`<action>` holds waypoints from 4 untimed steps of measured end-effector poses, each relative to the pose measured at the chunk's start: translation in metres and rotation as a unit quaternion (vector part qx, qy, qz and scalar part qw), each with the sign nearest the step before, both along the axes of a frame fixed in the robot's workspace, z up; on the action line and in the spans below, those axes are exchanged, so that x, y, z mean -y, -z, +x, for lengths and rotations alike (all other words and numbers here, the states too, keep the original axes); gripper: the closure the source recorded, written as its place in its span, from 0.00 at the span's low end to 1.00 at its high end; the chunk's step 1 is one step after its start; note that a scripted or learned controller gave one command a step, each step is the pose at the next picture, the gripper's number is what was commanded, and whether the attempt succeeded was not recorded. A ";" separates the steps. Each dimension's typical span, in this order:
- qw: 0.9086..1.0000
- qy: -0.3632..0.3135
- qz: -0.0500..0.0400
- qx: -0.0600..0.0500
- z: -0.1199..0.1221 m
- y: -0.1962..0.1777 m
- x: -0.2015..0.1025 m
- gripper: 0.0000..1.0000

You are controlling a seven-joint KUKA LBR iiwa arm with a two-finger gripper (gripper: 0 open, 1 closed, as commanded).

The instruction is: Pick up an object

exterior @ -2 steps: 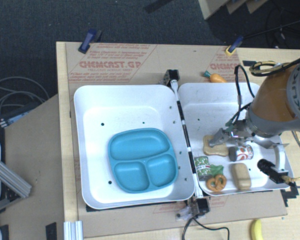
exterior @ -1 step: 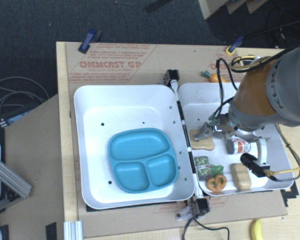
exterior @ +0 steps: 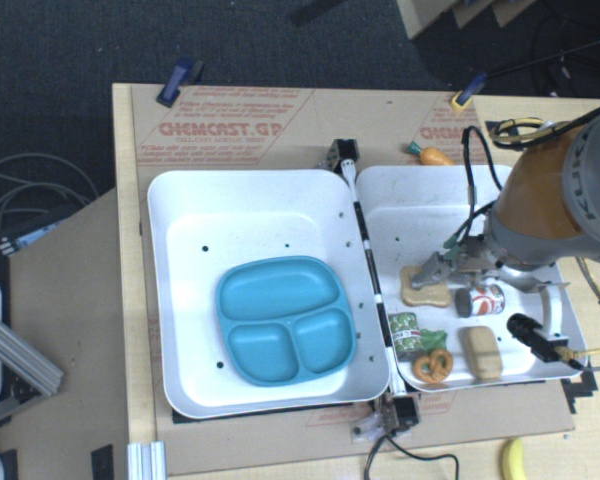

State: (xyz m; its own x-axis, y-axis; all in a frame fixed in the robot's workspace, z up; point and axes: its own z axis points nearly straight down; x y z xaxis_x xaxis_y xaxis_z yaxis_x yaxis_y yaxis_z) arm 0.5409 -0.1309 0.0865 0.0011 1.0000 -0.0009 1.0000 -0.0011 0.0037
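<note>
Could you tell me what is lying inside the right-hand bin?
Inside the right bin lie a tan bread-shaped piece, a red-and-white can, a green packet, a pretzel and a tan block. The arm covers the bin's right part.

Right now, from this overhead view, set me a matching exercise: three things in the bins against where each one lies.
Things:
1. blue tray
2. pretzel
3. can

Places:
A. near the front edge of the right bin
B. in the left bin
C. in the right bin, just under the arm's pincer

Pairs: 1-B, 2-A, 3-C
</note>
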 end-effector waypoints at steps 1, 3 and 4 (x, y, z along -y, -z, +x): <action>1.000 -0.001 0.001 0.000 0.003 0.000 -0.036 0.00; 1.000 0.000 0.000 0.000 0.000 0.000 0.003 0.00; 1.000 -0.001 0.000 0.001 0.016 0.000 -0.035 0.00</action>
State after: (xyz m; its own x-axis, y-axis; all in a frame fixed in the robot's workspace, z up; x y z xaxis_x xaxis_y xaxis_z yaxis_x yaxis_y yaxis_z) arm 0.5566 -0.0958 0.0866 -0.0006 1.0000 -0.0006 1.0000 0.0006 0.0064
